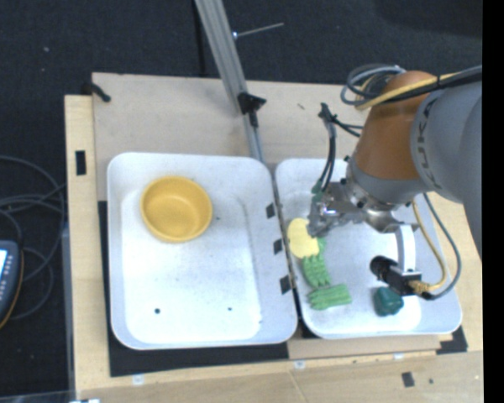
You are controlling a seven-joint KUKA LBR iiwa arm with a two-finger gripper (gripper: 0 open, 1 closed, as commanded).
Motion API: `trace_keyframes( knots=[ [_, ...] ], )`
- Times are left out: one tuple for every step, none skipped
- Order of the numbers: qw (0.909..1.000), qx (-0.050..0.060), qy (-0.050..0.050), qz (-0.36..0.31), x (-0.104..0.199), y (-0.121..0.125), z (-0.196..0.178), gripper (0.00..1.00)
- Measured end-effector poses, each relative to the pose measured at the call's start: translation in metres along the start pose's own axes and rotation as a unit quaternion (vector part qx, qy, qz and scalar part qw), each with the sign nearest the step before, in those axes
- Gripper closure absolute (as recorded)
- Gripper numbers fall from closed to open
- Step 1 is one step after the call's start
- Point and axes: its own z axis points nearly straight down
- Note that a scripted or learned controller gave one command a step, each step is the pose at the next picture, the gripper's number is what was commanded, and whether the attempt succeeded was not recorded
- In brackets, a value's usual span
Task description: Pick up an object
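bench (176, 116) | left bin (126, 250) | right bin (437, 313) (side by side, touching)

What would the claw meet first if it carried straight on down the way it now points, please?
Most likely the pale yellow object by the right bin's left wall: the claw hangs just above it, pointing down. Depth is hard to judge from this slanted view, so it might land on the bin floor beside it.

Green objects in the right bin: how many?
3. A ribbed green piece below the pale yellow object, a second green piece just below it, and a teal object near the front right corner. The arm may hide more.
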Motion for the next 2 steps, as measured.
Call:
trace_keyframes(
  knots=[
    [1.0000, 0.000, 0.000, 0.001, 0.045, 0.019, 0.001, 1.00],
    [1.0000, -0.001, 0.000, 0.000, 0.095, 0.052, -0.007, 1.00]
  ],
)
